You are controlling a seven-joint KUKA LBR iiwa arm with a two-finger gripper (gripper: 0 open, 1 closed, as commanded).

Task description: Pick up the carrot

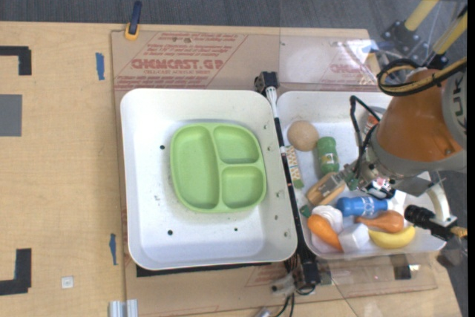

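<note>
The carrot lies just below-left of the gripper, against white pieces in the right bin; finger state cannot be told; judged light, rigid, smooth plastic, likely slippery; grasp across its thick middle.

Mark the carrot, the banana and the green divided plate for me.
carrot [324, 229]: camera view, middle of its orange body.
banana [392, 237]: camera view, middle of its yellow curve.
green divided plate [194, 167]: camera view, floor of its large left compartment.
</note>
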